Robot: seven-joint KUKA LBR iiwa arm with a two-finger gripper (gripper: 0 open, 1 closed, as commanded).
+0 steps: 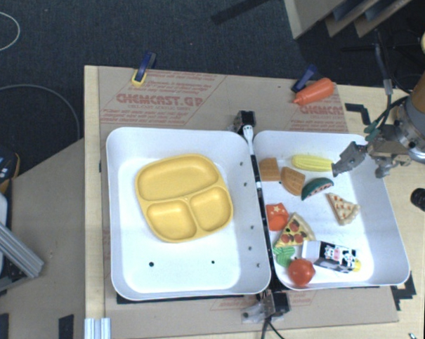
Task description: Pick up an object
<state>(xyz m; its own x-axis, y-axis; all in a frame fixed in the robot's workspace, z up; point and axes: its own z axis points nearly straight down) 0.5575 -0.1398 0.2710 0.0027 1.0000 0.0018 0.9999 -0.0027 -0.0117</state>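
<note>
The toy corn [312, 162] lay untouched in the right bin [389, 229], just beside the fingers [345, 162]; whether those were wide or narrow I couldn't tell. Nothing lifted yet.

Even overhead light washes both white bins [120, 196] nearly to glare; shadows stay soft and short. The yellow tray [183, 197] reads sharp, the dark carpet [57, 25] grainy.
</note>
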